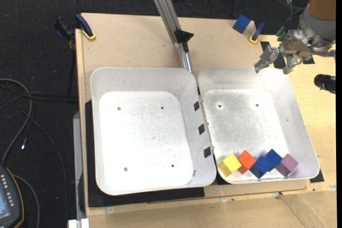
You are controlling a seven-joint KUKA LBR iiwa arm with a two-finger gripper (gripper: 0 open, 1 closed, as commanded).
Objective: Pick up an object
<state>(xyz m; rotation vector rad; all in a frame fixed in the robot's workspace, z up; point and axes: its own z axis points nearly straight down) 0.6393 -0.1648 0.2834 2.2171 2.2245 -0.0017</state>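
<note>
Arm: grey with an orange band, reaching in at the upper right of the frame.
Tool [276,61]: hangs over the top edge of the right bin, fingers spread apart, nothing between them.
Right bin [299,115]: white, shallow, right half of the table [133,40]; four cubes bunched along its lower edge.
Yellow cube [230,164]: leftmost of the row, lower centre-right of the frame, touching the orange one.
Orange cube [246,160]: just right of yellow.
Blue cube [266,163]: next along, between orange and purple.
Purple cube [287,164]: rightmost, near the bin's lower right corner.
Left bin [107,115]: white, centre-left of the frame, beside the right bin.
Loose blue cube [242,23]: on the bare table, upper right, above the right bin and well apart from the row.
Metal rail [163,0]: slants down from the top centre to the gap between the bins.
</note>
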